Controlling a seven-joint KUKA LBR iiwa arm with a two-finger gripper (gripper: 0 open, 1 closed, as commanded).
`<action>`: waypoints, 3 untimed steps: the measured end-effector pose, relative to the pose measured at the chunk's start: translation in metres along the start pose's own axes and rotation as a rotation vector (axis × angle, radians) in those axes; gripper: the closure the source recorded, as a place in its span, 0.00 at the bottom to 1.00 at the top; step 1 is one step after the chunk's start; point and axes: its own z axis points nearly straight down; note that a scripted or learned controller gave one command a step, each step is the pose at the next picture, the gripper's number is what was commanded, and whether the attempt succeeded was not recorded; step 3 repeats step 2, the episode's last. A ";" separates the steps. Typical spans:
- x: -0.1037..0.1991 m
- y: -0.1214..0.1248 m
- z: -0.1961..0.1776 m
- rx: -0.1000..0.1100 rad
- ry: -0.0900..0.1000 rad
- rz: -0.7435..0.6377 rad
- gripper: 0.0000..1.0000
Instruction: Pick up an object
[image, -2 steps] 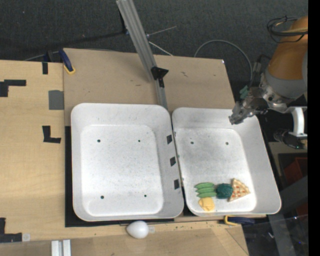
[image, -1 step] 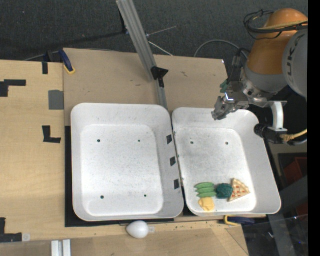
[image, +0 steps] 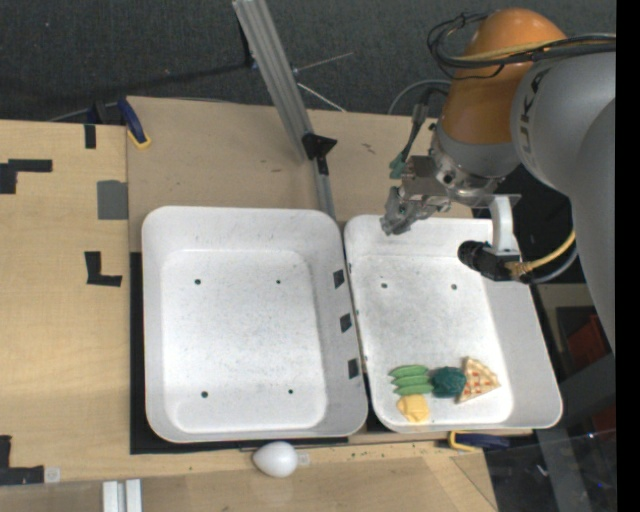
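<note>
We find the gripper (image: 400, 222) in the upper middle-right of the frame, hanging over the top rim of the right bin (image: 520, 330). Whether it is open or closed we cannot tell — it is small and dark against the bench, and nothing shows in it.

Outward from there, the grey arm with its orange band (image: 490, 85) runs off to the upper right.

The objects lie well apart from the gripper, clustered at the lower edge of the right bin: a green ribbed piece (image: 408, 376), a dark green lump (image: 448, 380) just beside it, a yellow piece (image: 413, 407) below, and a pizza-slice toy (image: 479, 380) to the right. The left bin (image: 160, 300) holds nothing we can pick out. A white egg-shaped thing (image: 276, 459) sits on the bench below it.

Our read: the pick is not yet begun — travel down-frame, descent and grasp all remain.
</note>
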 end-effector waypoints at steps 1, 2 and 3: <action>0.052 0.005 -0.004 -0.001 0.000 0.001 1.00; 0.107 0.003 0.014 0.003 -0.001 0.001 1.00; 0.107 0.003 0.014 0.003 -0.001 0.001 1.00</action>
